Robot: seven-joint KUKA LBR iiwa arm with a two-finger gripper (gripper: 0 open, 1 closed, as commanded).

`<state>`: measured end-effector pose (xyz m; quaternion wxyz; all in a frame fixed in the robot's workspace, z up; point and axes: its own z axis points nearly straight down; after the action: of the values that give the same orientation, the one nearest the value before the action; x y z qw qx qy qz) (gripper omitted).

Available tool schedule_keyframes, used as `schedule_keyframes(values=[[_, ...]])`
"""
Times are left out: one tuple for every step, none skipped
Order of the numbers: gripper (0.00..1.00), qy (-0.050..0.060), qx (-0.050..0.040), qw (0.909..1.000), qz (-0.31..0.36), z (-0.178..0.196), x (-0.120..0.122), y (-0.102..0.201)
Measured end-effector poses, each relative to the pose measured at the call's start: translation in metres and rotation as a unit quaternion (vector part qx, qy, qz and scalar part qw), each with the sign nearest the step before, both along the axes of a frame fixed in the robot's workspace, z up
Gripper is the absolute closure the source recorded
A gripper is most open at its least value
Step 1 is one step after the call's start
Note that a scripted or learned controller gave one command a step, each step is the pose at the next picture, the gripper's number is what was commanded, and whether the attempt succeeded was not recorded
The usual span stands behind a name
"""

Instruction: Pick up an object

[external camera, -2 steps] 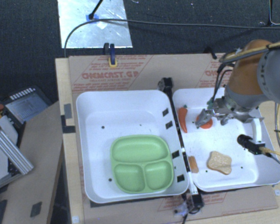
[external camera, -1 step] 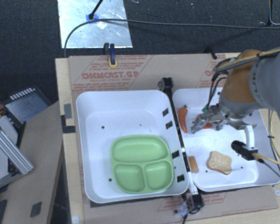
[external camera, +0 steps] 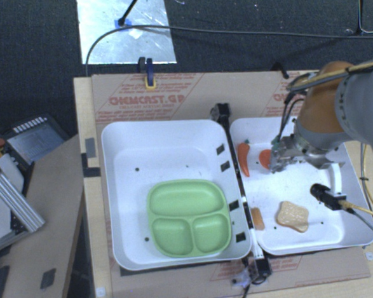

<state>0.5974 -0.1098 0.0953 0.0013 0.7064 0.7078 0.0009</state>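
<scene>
Within the right white bin (external camera: 352, 228), grey two-finger gripper (external camera: 277, 164), grip state unclear, small orange-red round piece (external camera: 265, 159) just beside it, long red carrot-shaped piece (external camera: 244, 159) beyond, tan bread-like slice (external camera: 292, 215) well apart

Bright even light, soft shadows, img slightly blurry.

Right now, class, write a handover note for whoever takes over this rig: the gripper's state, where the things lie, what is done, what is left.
Gripper: low in the right bin, just right of a red-orange piece; nothing visibly held.
Right bin: orange carrot-like piece along the left wall, tan bread slice near the front, small orange piece at the front left.
Left bin: green divided plate.
Done: arm is at the objects.
Left: grasp one and lift it.
</scene>
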Motion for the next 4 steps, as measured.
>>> schedule_keyframes(values=[[1.00,-0.001,-0.0001,1.0000,0.001,0.064,-0.002,0.000],[1.00,-0.002,-0.0001,1.0000,0.001,0.126,-0.003,0.007],[1.00,-0.003,-0.0006,1.0000,0.001,0.184,-0.007,-0.002],[1.00,0.000,0.0009,1.0000,0.004,0.172,0.013,0.058]])
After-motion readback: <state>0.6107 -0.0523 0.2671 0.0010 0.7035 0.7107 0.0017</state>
